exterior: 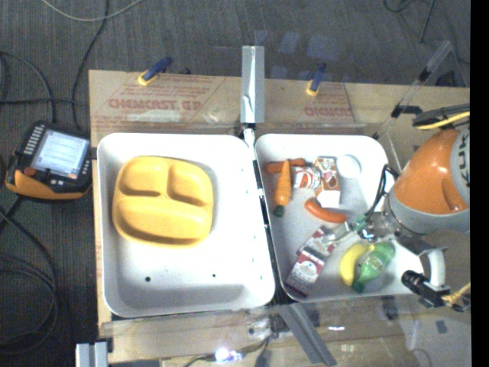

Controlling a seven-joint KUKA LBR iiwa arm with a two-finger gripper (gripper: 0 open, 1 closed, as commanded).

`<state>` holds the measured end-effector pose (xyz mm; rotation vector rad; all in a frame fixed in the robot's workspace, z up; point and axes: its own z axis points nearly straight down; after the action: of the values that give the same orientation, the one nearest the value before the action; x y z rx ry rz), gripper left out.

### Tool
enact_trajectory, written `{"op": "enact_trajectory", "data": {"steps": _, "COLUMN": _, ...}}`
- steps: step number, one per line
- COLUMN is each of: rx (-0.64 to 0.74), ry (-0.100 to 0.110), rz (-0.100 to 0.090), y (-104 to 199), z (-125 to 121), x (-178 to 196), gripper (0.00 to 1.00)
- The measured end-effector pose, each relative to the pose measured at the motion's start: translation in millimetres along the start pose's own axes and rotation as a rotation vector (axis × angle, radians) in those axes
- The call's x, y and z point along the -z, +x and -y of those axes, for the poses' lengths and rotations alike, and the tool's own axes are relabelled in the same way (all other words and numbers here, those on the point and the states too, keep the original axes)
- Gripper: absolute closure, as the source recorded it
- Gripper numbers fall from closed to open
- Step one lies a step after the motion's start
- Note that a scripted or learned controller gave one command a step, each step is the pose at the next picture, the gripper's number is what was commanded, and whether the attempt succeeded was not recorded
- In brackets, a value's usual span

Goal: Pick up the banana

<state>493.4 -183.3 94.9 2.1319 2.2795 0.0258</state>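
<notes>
Low in the right bin, near its front wall: banana, not lifted, green bottle touching its right side. Arm sits over the bin's right edge; tool state — cannot tell. Carton just left, so approach room is tight. Grasp and lift both left to do.
</notes>
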Motion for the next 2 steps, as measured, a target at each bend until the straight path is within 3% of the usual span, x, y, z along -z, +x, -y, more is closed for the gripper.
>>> {"op": "enact_trajectory", "data": {"steps": 1, "rx": -0.09, "ry": 0.002, "rz": 0.003, "y": 84, "z": -8, "x": -1, "gripper": 0.0}}
{"op": "enact_trajectory", "data": {"steps": 2, "rx": 0.113, "ry": 0.004, "rz": -0.002, "y": 15, "z": 0, "x": -1, "gripper": 0.0}}
